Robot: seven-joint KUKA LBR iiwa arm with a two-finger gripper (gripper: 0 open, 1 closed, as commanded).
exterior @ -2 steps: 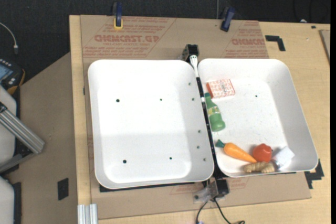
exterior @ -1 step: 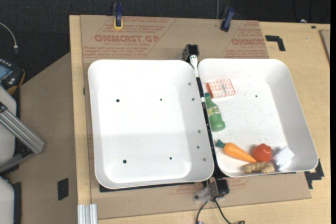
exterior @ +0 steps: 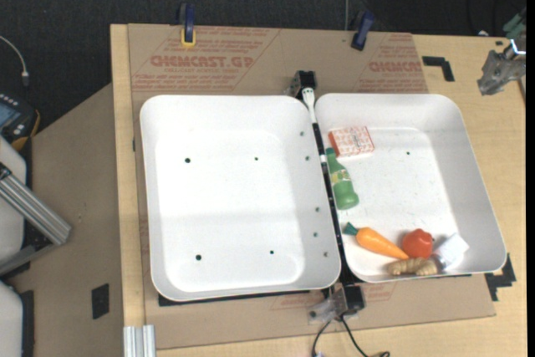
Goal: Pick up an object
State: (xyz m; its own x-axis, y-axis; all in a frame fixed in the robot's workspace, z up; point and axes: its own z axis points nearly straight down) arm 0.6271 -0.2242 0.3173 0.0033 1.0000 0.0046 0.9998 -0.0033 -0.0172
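the left bin (exterior: 167, 180) sits toward the bench's left edge with only bare white floor and a few dark dots, so nothing here offers itself for picking. it butts against the right bin (exterior: 468, 171) along a shared middle seam, which is probably why several things have gathered there.

in the right bin, a green bottle (exterior: 340, 180) lies lengthwise right against the bin's left wall, cap toward the far edge; that wall would likely crowd one finger on any grasp. just beside it, near the far-left corner, a small pink-and-white box (exterior: 352, 142) lies flat, apart from the wall and open on its sides, so it looks the easier target.

toward the near edge the rest cluster: an orange carrot (exterior: 377, 242) pointing at the near-left corner, a red tomato (exterior: 419, 242) just beside it, a tan ginger-like root (exterior: 413, 267) against the near wall, and a pale white piece (exterior: 452, 250) touching the tomato's right side. packed so, they would be hard to separate.

the gripper (exterior: 500, 71) hangs off the bench's far-right corner, outside both bins and well apart from every object; whether it is parted or closed cannot be told, and nothing is seen in it.
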